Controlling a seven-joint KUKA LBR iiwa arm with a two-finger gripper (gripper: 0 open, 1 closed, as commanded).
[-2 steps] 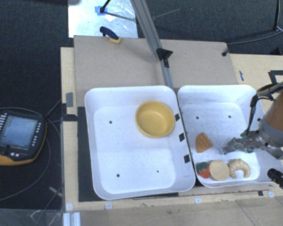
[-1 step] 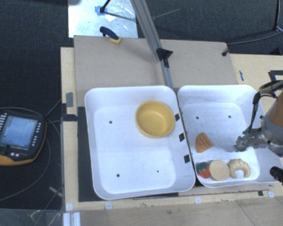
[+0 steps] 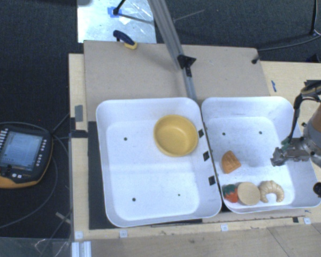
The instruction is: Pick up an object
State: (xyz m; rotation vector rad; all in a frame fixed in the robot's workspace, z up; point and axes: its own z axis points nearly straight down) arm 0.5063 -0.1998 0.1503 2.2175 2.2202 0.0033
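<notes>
objects to pick: right bin at centre right of the frame holds four small things along its lower part; left bin at centre holds one yellow bowl in its upper right corner.
arm: comes in from the right edge, over the right wall of the right bin.
gripper: at the right side of the right bin, above the bin floor, apart from every object; nothing between its fingers. whether the fingers are spread or closed i cannot tell, the tip is too small and dark.
step in hand: judged as approach, no grasp made yet.
yellow bowl: largest object, upright, close to the wall between the bins; open white floor below and left of it.
round tan disc: lower middle of the right bin, touching the red and green piece on its left and just beside the croissant on its right.
croissant: lower right, near the bin's bottom wall; nearest thing to the gripper.
orange wedge: alone, near the left wall, with free floor to its right.
next move: likely a descent on one object; the wedge gives most finger room, the bottom row is crowded and close to the wall.
open room: upper half of the right bin is bare.
</notes>
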